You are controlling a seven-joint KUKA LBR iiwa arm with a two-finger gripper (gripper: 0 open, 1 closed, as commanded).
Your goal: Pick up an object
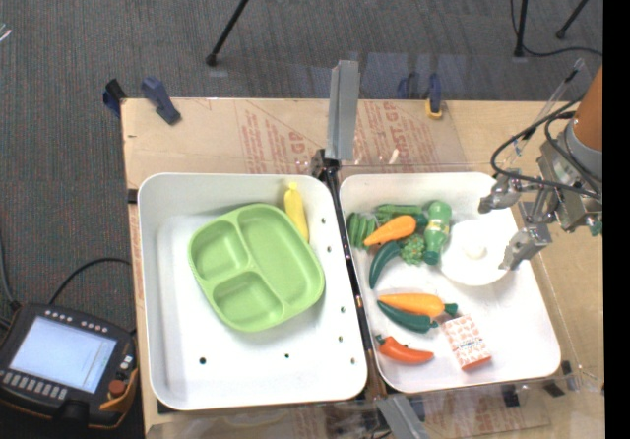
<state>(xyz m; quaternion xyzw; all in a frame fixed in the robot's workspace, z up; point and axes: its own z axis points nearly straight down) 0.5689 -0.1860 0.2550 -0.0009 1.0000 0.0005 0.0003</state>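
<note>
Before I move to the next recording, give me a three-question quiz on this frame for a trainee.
1. True or false: the green divided tray lies in the right bin.
2. Which item lies beside the tray, along the left bin's upper right side? A) a carrot B) a yellow banana C) a small carton
3. Fill in: the gripper is above the white ____ in the right bin.

Key
1. False; it lies in the left bin.
2. B
3. bowl
</note>
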